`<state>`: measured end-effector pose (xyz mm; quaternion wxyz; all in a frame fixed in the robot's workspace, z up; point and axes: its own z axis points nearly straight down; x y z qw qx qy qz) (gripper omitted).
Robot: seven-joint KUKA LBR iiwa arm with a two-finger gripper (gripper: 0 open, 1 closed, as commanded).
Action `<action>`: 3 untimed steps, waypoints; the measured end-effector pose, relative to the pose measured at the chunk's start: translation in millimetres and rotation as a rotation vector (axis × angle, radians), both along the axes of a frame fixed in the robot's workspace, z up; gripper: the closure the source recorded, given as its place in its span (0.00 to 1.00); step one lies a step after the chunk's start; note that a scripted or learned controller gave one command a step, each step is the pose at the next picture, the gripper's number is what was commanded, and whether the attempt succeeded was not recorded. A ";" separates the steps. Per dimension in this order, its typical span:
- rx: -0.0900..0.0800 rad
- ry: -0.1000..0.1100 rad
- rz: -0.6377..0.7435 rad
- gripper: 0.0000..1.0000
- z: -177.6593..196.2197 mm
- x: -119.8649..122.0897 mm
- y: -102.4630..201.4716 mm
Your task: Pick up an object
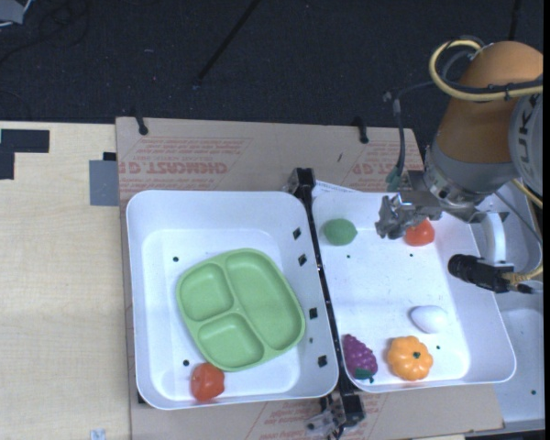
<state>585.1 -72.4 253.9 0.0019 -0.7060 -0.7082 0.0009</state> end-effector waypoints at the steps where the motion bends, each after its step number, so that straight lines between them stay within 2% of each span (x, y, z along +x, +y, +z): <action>1: 0.001 -0.001 0.001 1.00 3.2 4.8 52.1; 3: 0.000 -0.001 0.001 1.00 -6.6 1.1 146.5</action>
